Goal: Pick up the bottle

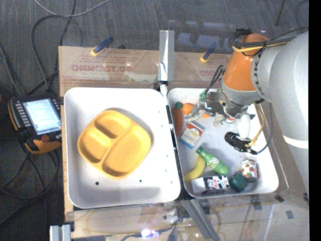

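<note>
The bottle (214, 161) is green with a pale patterned label and lies on its side in the lower middle of the right bin (271, 185), its neck pointing up-left. My gripper (209, 106) hangs over the upper part of that bin, below the orange wrist band, well above and apart from the bottle. It hovers close to an orange ball (187, 108) and a small blue and white carton (191, 134). Nothing shows in its grasp.
A banana (195, 170) touches the bottle's lower left side. A black and white carton (215, 183), a dark green object (238, 184) and a strawberry-print can (249, 168) crowd the bin's lower right. A carrot (177, 118) lies along its left wall. The left bin (75, 185) holds a yellow divided plate (114, 142).
</note>
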`<action>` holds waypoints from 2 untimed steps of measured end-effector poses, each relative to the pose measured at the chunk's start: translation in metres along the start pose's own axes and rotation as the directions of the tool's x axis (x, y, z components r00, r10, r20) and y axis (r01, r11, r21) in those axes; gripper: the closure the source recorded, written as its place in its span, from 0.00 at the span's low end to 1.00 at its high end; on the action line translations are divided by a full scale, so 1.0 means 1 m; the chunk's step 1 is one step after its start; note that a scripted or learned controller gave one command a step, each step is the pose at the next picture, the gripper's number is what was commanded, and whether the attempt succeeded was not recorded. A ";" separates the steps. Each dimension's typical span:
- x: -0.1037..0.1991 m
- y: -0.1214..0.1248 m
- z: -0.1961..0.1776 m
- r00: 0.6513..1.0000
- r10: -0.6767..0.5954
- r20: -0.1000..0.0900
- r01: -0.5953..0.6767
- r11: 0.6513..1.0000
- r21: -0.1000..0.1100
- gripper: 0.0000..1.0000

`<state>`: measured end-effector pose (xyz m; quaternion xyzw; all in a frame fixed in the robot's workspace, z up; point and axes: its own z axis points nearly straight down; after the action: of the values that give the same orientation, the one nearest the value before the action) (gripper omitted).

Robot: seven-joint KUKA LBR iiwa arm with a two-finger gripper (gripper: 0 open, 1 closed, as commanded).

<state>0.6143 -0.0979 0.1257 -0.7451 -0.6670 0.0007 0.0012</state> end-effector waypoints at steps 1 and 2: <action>-0.013 -0.068 0.029 1.000 0.026 -0.002 -0.026 0.999 -0.030 0.00; -0.020 -0.119 0.030 0.998 0.057 -0.002 -0.057 0.998 -0.037 0.00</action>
<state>0.4941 -0.1044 0.0963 -0.7637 -0.6454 -0.0117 -0.0123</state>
